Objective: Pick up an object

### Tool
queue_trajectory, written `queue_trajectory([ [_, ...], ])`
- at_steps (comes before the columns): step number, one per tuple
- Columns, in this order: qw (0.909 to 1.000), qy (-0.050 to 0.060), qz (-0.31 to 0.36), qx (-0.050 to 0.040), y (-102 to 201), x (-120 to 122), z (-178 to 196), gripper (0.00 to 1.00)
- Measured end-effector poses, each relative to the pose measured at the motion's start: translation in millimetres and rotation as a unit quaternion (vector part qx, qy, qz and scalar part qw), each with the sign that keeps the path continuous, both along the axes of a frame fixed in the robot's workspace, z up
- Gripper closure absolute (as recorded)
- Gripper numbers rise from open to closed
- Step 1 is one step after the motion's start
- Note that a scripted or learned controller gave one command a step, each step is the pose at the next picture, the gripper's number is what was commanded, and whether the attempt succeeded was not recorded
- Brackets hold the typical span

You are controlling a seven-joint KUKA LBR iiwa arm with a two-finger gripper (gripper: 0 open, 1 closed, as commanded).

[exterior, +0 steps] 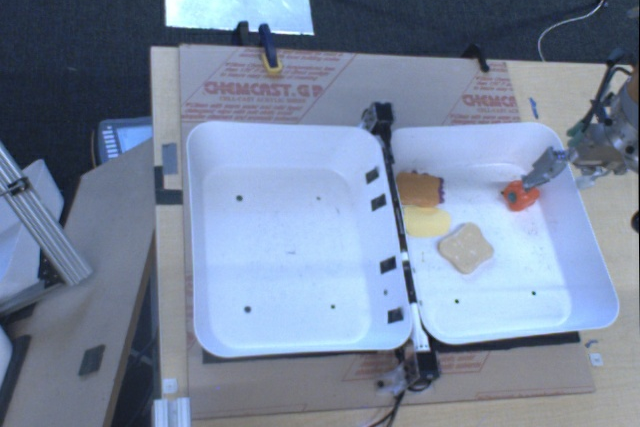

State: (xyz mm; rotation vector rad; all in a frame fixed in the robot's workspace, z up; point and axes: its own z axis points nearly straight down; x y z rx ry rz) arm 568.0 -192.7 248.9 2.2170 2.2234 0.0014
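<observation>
at the upper right of the right bin (pixel 590 295), the end effector (pixel 535 177) is seen reaching in from the right edge, its grey tip lowered to a small orange-red object (pixel 517 196) that lies on the bin floor near the far right wall. the tip is touching or just above this object; whether the object sits between the fingers cannot be told, and it cannot be told how wide the end effector stands. further left in the same bin, a brown and orange toy sandwich (pixel 420 188) is found against the dividing wall, with a pale yellow slice (pixel 428 222) just below it and a tan toast-shaped piece (pixel 465 248) beside that slice, toward the bin's middle. the left bin (pixel 215 165) is set alongside, both carried on a cardboard-covered bench (pixel 300 80).
</observation>
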Motion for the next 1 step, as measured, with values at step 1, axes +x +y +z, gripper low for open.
queue_trajectory([
  [1,0.9999,-0.010,0.002,-0.0029,21.0,36.5,251.0,0.00],
])
